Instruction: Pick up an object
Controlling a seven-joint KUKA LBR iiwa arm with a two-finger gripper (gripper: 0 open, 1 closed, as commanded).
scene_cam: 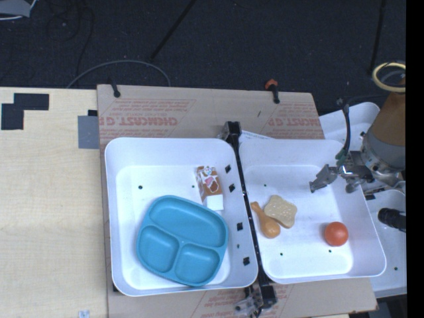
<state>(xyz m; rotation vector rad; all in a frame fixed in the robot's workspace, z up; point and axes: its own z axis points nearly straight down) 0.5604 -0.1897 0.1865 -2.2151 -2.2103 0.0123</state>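
The two-finger gripper (329, 177) hangs over the upper right part of the right white bin (361, 270), and whether it is spread or closed I cannot tell from up here; nothing sits in it. Landmark: the small round red ball (336, 234). It lies just below the gripper, near the bin's right wall. Left of the ball rests a tan slice of toy bread (281, 211), touching an orange drumstick-shaped piece (266, 221). Risk, as I judge it: the ball is round and smooth, so an off-centre pinch could squirt it away. Far left of the ball, the left white bin (122, 177) holds a blue 3-compartment plastic plate (182, 240) and a small printed packet (209, 181). Cardboard underlies both bins; dark carpet beyond.
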